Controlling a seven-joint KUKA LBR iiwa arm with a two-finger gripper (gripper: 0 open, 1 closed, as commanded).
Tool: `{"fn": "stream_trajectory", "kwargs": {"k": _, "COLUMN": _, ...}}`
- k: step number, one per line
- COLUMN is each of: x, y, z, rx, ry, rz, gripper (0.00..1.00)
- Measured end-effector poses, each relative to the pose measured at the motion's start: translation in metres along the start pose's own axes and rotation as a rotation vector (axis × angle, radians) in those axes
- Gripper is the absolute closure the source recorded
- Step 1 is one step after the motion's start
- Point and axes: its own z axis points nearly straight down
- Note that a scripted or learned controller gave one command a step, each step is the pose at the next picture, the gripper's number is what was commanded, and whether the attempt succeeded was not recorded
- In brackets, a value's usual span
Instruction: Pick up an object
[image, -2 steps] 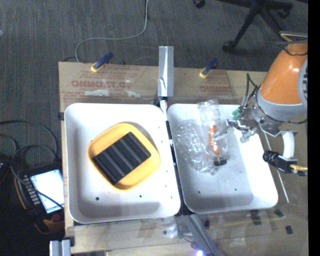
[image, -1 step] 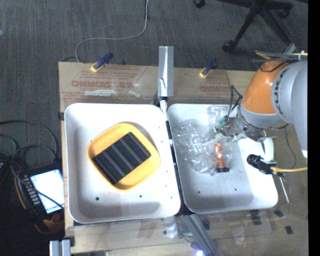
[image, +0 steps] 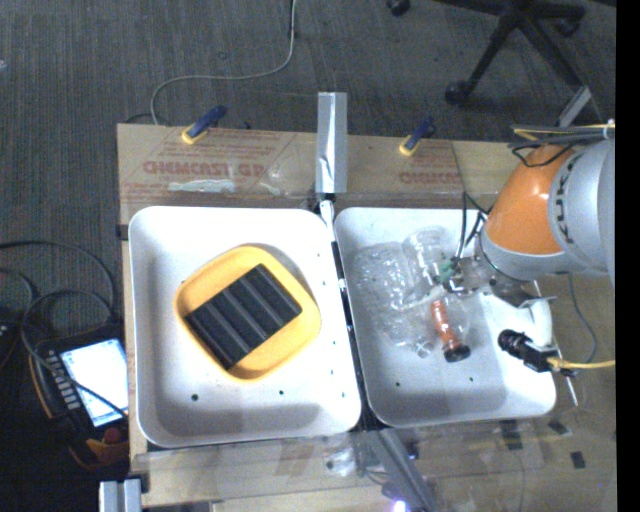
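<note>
White bins sit side by side on your worktop (image: 200, 165), the left bin (image: 150, 330) and the right bin (image: 430, 390) touching along their inner rims. The left bin carries one item: a yellow tray (image: 300, 335), set at a slant near the bin's middle, with a black ribbed insert (image: 245, 312) in its top.

The right bin carries a crumpled mass of clear plastic (image: 385, 275) spread across its upper and middle area. Just beside it lies a small orange bottle (image: 441, 318), on its side, with its dark cap (image: 456, 350) pointing toward the near edge.

Your arm (image: 560, 220) reaches in over the right bin's far right corner. The gripper (image: 458, 275) stands low, at the right margin of the clear plastic and just above the orange bottle. You cannot tell from this view how far open the gripper is, nor whether it touches the plastic. Nothing can be confirmed as held
</note>
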Motion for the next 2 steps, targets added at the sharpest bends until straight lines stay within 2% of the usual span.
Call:
{"fn": "stream_trajectory", "kwargs": {"k": 1, "x": 0.03, "y": 0.026, "z": -0.062, "rx": 0.016, "ry": 0.001, "rz": 0.182, "gripper": 0.0}}
{"fn": "stream_trajectory", "kwargs": {"k": 2, "x": -0.034, "y": 0.018, "z": 0.002, "rx": 0.006, "ry": -0.001, "rz": 0.037, "gripper": 0.0}}
